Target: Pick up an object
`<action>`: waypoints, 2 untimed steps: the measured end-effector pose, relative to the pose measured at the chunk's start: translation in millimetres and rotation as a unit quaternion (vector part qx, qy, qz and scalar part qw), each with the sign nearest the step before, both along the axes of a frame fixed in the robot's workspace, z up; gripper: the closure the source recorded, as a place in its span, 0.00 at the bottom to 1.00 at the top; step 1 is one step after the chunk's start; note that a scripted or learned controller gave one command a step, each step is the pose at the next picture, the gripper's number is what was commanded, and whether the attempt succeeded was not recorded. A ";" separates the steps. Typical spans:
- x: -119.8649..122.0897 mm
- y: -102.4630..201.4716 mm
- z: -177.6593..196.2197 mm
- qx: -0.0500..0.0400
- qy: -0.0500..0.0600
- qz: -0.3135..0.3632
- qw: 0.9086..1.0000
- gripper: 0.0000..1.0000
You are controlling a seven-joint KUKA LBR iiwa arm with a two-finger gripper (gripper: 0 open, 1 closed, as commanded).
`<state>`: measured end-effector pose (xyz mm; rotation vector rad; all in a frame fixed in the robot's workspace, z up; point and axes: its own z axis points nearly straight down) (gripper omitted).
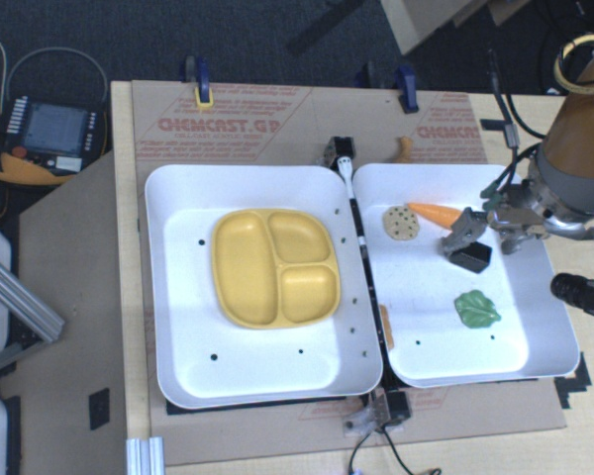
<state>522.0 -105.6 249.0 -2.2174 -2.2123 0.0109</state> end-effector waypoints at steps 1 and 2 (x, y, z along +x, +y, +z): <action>2.2 0.1 5.4 -0.001 -0.006 0.001 1.000 0.00; -7.5 -3.4 -45.4 0.000 -0.003 0.001 1.000 0.00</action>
